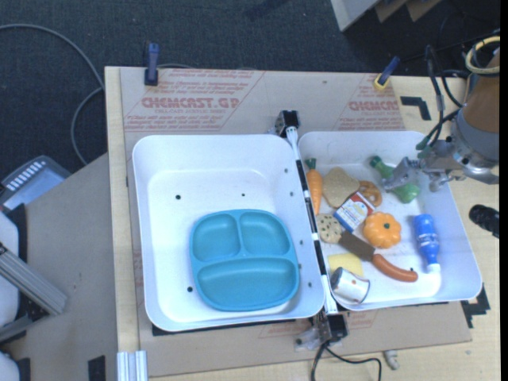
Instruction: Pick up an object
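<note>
Over the right bin (pixel 468 280), near its far right corner, the gripper (pixel 418 173) is hanging from the grey arm (pixel 476 145) that is reaching in from the right. Whether its fingers are spread or closed cannot be told from this slanted view, and nothing is visibly sitting between them. A green object (pixel 399 182) is lying right at the gripper, partly under it, with a small green piece (pixel 379 164) just to its left. Nearer the camera from the gripper, a blue bottle (pixel 425 240) is lying along the bin's right side, and an orange pumpkin (pixel 382 229) is sitting just left of that. A sausage (pixel 392 269) is resting below the pumpkin. Further left of the gripper, a carrot (pixel 315 190), a slice of bread (pixel 341 184) and a small red-and-white carton (pixel 352 211) are crowding the bin's left wall. Well to the gripper's left, the left bin (pixel 159 173) is holding a blue divided plate (pixel 243 259). Both bins are sitting on the desk (pixel 238 94).
</note>
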